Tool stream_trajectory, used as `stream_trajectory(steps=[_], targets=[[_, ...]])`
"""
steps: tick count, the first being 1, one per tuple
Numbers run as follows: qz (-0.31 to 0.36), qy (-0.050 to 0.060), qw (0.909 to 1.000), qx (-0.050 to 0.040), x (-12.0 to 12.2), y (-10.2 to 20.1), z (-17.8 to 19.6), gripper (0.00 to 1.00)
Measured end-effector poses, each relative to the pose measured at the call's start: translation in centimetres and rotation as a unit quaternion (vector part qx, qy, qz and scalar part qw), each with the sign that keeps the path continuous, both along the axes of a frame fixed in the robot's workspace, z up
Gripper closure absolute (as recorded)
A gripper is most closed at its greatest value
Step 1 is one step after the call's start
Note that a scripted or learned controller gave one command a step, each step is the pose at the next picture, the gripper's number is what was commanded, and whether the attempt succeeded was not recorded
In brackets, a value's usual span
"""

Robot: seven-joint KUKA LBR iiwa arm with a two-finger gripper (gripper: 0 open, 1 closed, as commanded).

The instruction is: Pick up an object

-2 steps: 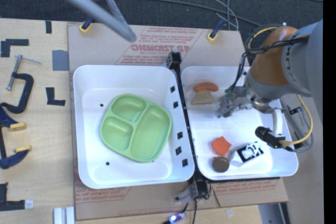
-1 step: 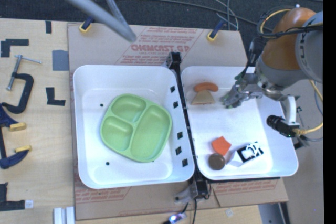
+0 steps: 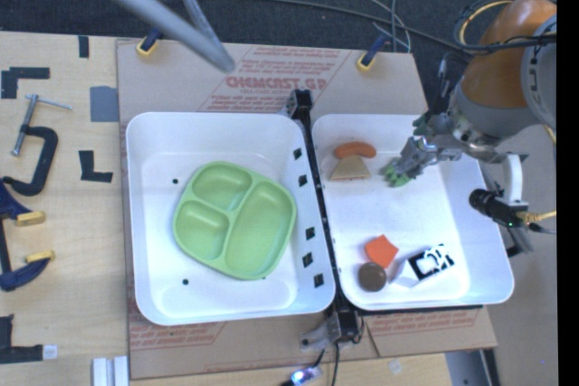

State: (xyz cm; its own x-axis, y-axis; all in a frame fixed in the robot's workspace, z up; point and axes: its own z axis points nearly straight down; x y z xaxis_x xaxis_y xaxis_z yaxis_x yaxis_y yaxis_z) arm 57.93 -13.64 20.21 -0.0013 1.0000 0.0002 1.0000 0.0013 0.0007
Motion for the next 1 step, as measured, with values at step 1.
stream_trajectory(steps=[1], targets=[[0.002,0.001,1.0000,0.0002,1.02,5.08,-0.70,1.00]])
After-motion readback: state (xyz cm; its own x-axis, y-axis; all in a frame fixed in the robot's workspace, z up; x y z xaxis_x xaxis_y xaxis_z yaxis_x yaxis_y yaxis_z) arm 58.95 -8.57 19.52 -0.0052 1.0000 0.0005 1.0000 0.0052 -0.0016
